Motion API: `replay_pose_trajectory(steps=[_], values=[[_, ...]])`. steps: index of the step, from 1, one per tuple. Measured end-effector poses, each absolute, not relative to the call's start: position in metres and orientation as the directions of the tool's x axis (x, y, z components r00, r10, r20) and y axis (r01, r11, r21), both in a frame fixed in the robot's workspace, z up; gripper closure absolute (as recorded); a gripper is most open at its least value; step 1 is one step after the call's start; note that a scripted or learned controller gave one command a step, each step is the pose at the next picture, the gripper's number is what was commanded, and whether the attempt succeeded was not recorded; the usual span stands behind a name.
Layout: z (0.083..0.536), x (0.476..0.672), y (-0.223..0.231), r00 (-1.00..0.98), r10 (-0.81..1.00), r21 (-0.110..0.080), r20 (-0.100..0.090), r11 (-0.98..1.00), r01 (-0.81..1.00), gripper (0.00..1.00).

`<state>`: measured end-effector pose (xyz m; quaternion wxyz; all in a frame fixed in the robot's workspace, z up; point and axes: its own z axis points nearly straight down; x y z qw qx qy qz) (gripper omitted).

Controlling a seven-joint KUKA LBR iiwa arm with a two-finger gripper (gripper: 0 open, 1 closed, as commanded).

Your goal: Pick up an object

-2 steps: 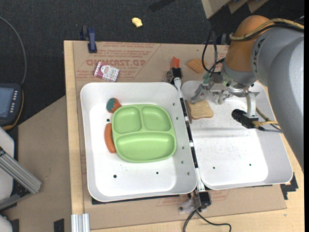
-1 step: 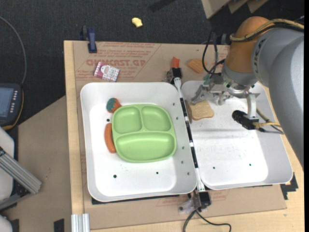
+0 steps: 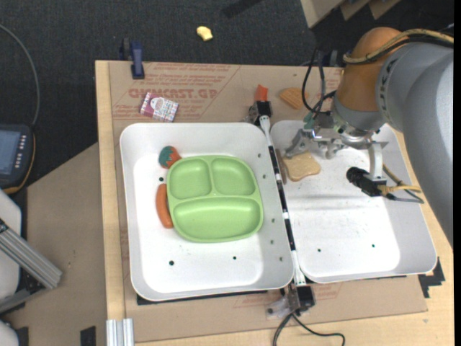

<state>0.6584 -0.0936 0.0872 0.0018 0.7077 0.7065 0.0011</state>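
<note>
A tan slice of toast (image 3: 302, 167) lies flat in the upper left corner of the right bin (image 3: 360, 251). My gripper (image 3: 312, 147) hangs just above and behind the toast, at the bin's far edge. Its fingers are spread open with nothing between them. In the left bin (image 3: 144, 265) a green divided plate (image 3: 214, 197) fills the middle. An orange sausage-shaped piece (image 3: 163, 205) lies along the plate's left side. A small teal and orange object (image 3: 169, 156) rests by the plate's upper left corner.
Another tan piece (image 3: 291, 97) lies on the cardboard behind the right bin. A pink and white packet (image 3: 158, 107) lies behind the left bin. Clamps sit at the board's far edge (image 3: 135, 58) and on the divider between the bins (image 3: 261, 107).
</note>
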Motion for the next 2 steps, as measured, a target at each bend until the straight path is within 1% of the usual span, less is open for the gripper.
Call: replay_pose_trajectory(steps=[2], values=[[0.0869, 0.6597, -0.0920, 0.001, 1.000, 0.004, -0.001, -0.001, 1.000, 0.00]])
